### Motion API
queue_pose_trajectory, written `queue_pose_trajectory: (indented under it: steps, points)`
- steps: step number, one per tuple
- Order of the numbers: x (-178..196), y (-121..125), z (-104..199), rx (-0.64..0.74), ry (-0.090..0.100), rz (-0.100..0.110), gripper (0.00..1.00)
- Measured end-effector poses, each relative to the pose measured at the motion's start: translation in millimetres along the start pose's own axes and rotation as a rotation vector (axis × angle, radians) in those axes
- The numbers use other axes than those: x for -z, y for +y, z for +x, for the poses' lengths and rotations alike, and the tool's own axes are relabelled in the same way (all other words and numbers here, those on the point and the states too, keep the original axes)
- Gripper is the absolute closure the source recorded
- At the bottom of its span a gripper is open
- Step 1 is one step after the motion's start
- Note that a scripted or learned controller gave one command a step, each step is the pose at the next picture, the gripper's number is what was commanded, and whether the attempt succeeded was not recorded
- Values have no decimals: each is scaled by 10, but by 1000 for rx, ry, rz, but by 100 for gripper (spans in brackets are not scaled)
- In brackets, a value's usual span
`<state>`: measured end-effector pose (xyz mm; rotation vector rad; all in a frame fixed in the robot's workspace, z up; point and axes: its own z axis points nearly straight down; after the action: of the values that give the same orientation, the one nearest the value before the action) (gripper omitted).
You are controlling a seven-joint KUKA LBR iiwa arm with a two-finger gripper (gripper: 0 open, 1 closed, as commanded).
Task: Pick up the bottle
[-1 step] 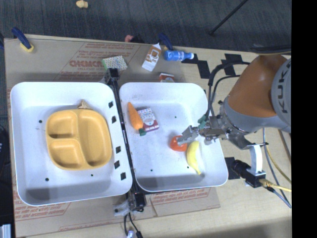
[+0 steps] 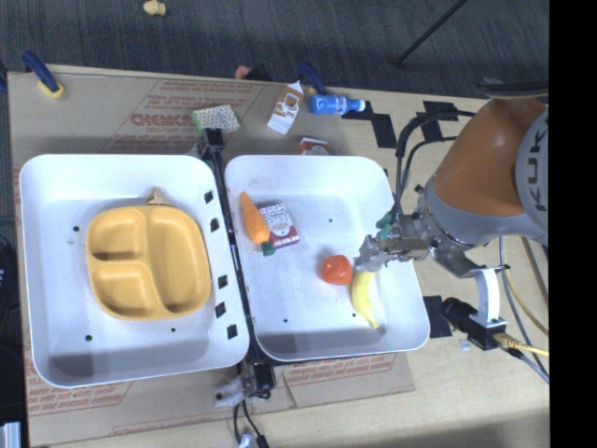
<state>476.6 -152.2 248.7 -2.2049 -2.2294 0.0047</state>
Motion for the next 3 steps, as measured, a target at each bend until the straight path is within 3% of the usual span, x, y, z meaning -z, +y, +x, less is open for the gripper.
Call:
queue_pose_trajectory:
  steps: [1, 2, 3]
  points:
    - [201, -10, -592, 195, -3, -5, 100]
    - [50, -8, -587, 659, -3, -3, 100]
    - [146, -3, -588, 1307, -8, -4, 100]
